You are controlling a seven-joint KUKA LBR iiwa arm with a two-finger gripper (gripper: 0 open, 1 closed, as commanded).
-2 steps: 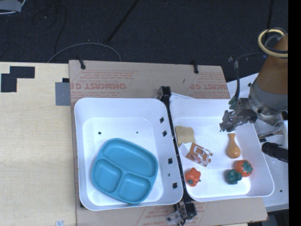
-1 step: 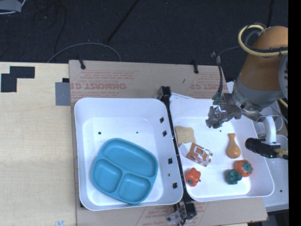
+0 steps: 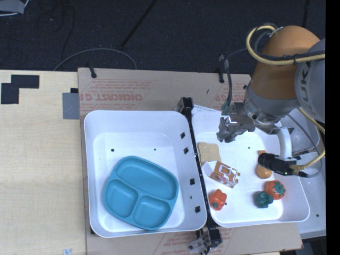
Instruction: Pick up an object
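Overhead, you see the grey arm (image 3: 287, 84) reaching in from the right, its gripper (image 3: 229, 130) hanging over the back-left part of the right bin (image 3: 303, 209), close to the divider between the 2 bins. Its dark fingers blur together from this angle, so you cannot tell how far the jaws stand apart, and nothing shows between them.

Below the gripper lies a flat tan piece (image 3: 208, 152), just beside the divider wall. Next to it sits a clear packet with orange print (image 3: 225, 173), its long axis running slantwise from upper left to lower right. A red and orange toy (image 3: 217, 199) rests near the front-left corner, tight to the wall. A teal lump (image 3: 263, 199) and a red and green toy (image 3: 275, 189) touch near the front right; an orange object (image 3: 263, 170) sits behind them, partly hidden by a black piece.

You have open white floor in the bin's middle and back right. The left bin (image 3: 101, 129) holds a blue divided tray (image 3: 140, 192).
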